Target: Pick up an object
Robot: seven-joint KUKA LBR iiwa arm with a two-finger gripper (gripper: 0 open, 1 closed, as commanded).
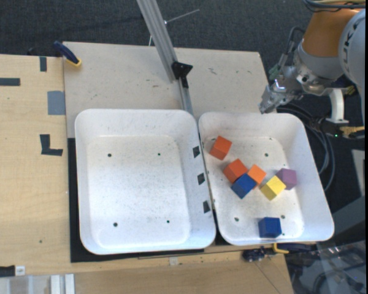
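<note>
Gripper (271, 101) hangs at right white bin's (313, 164) far rim, holding nothing; finger gap unreadable. Small orange cube (220, 147) sits alone near bin's left wall: likely light, rigid; pinch opposite flat faces.

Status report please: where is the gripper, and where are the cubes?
Gripper above right white bin's far rim, nothing held. Seven small coloured cubes, nearest the lone orange cube. Nothing in the way.

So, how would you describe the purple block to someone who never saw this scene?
Look in the right bin, at the cluster of blocks near its middle. The purple block sits at the cluster's right end, touching the yellow block; it is the only purple one.
</note>
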